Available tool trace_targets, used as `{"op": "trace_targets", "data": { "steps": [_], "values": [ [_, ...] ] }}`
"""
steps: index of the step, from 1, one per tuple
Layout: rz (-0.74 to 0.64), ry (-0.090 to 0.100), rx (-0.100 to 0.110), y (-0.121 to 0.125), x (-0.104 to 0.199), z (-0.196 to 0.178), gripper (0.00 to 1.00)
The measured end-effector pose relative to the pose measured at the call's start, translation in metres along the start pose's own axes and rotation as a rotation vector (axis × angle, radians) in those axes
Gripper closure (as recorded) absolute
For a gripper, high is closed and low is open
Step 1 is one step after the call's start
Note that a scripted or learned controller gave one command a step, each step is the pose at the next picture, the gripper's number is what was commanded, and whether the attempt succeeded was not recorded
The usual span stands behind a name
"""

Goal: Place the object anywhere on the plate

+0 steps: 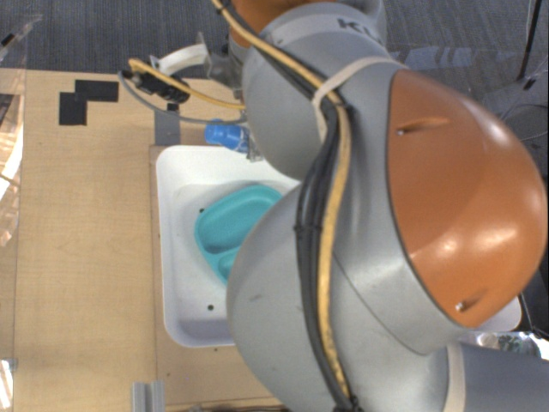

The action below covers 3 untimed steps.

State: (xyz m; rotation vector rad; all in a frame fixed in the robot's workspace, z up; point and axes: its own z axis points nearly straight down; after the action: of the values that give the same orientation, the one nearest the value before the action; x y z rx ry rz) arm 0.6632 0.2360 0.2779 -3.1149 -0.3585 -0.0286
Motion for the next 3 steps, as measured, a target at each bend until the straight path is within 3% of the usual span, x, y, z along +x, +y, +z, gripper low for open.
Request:
{"op": "trace_targets", "data": {
  "steps": [1,3],
  "values": [
    [0.005,-0.013,0.000,0.001,-0.001,0.000,1.00],
    [0.006,-0.011,0.005,0.001,0.001,-0.021,1.00]
  ]
}}
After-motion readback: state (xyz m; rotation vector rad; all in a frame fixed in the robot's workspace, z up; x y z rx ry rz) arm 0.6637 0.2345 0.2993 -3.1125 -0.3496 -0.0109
